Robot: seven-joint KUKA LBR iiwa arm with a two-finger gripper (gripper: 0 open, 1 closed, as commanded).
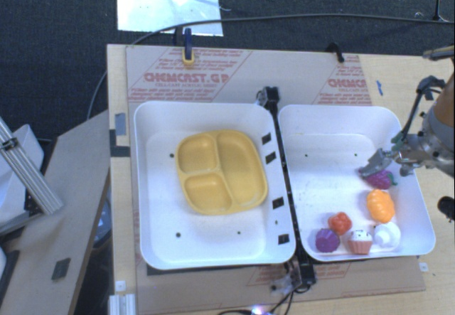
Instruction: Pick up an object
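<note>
Jaws over purple toy (382, 179), gripper (378, 164) low

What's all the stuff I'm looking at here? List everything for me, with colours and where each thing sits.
white bins: 2, white, side by side on the bench
divided plate: 1, yellow, middle of the left bin
purple toy: 1, purple, right bin, right side, just under the end effector
orange toy: 1, orange, right bin, below the purple toy
small red-orange toy: 1, red-orange, right bin, near front
round purple toy: 1, purple, right bin, front edge
cupcake toy: 1, pink and white, right bin, front edge
white toy: 1, white, right bin, front right corner
end effector: 1, grey, over the right bin's right side
</note>
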